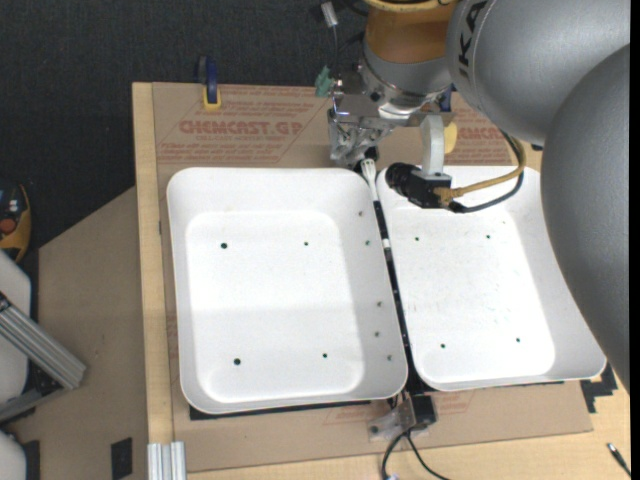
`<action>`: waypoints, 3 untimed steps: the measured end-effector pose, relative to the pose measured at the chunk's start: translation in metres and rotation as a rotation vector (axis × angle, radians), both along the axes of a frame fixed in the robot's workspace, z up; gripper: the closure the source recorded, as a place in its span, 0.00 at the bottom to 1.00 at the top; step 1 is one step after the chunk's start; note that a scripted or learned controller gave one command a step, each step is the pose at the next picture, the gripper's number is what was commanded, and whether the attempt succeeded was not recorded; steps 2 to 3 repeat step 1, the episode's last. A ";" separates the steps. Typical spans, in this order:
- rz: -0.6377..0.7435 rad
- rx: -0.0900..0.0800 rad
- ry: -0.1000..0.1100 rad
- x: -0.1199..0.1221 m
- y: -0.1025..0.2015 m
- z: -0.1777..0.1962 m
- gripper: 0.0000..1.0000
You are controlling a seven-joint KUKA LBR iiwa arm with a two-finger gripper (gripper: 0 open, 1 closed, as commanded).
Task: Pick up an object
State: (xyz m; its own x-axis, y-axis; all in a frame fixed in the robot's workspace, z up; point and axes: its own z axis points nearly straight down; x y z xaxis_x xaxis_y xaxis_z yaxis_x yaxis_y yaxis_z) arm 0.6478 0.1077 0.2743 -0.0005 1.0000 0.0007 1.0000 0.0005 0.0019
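My gripper (356,151) hangs at the far end of the bench, just above the back rims where the two white bins meet. The grey arm with its orange band comes down onto it from the upper right. The left bin (200,268) shows a bare white floor with a few small dark dots. The right bin (540,308) looks the same, and the arm covers its far right side. I see nothing between the gripper and the bins' rims.
Both bins rest on a brown cardboard sheet (250,123) with red print. A blue and yellow clamp (209,81) holds its far left edge. A metal rail (40,343) lies off the bench at the left.
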 end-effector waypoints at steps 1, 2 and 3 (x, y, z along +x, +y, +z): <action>-0.005 -0.002 -0.006 0.008 -0.051 0.051 1.00; -0.005 -0.002 -0.006 0.008 -0.051 0.051 1.00; -0.005 -0.002 -0.006 0.008 -0.051 0.051 1.00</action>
